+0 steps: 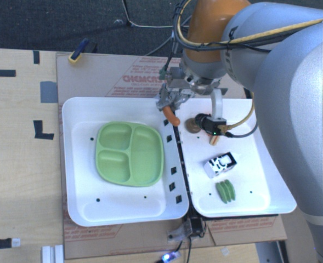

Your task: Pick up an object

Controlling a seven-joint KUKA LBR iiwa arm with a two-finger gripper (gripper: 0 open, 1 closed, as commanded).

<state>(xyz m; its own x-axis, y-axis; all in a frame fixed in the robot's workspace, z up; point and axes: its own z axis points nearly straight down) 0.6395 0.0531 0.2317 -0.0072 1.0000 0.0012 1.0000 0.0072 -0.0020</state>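
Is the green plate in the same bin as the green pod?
No: the green plate lies in the left bin, the green pod in the right bin.

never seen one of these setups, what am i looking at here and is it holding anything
One fixed camera looks down on a bench at a slant. The grey and orange machine is a robot arm reaching in from the right; its gripper is its hand. The left bin holds a green plate. The right bin holds a brown disc, a white block and a green pod. An orange stick sits at the gripper's tip; whether it is gripped I cannot tell.
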